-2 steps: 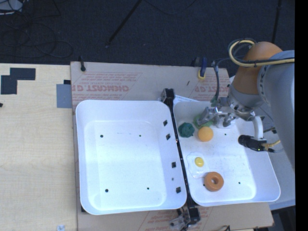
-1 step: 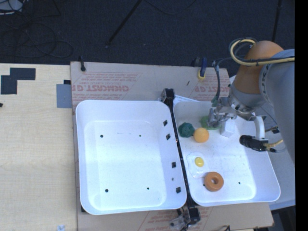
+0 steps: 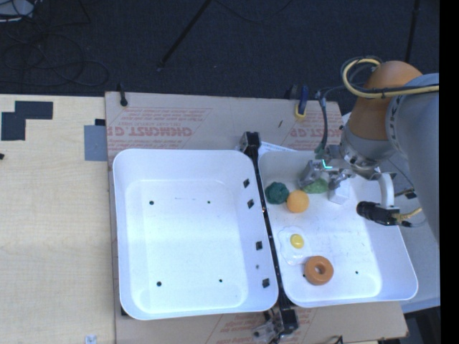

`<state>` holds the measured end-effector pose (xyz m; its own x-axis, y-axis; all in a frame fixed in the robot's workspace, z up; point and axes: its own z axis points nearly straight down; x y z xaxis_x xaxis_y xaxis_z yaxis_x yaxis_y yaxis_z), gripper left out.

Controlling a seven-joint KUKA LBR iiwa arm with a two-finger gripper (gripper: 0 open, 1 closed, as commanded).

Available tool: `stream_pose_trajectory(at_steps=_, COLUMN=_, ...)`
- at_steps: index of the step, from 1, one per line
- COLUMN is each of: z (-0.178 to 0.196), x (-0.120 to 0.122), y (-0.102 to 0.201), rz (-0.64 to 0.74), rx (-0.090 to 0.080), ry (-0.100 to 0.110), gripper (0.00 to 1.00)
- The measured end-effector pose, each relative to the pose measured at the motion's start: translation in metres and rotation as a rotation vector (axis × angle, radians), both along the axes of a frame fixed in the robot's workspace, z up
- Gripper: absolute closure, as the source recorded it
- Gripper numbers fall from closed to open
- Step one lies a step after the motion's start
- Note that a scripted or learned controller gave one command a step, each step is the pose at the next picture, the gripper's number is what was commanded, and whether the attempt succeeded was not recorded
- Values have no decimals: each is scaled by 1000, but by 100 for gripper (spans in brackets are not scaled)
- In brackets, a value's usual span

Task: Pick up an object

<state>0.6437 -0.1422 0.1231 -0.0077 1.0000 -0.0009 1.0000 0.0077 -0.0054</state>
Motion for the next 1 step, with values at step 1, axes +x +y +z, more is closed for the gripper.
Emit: stream_pose_trajectory(at_steps=1, z=-34, x=0, y=23, rz=-9, rx=-13, ry=-7, gripper=0)
